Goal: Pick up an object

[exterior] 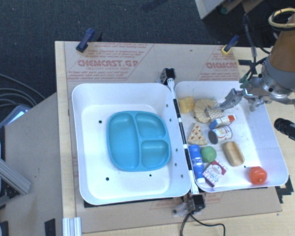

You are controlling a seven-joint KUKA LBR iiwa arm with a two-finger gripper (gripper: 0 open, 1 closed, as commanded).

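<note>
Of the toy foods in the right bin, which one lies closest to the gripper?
The round tan cookie at the bin's far end: the gripper hovers just beside it, while the tomato, bread roll and green ball lie nearer the camera.

We are seeing a round cookie [204, 110] lying flat near the far edge of the right bin [273, 141], a yellow block [187, 104] sitting beside it, a tomato [257, 175] resting toward the near right corner.
</note>
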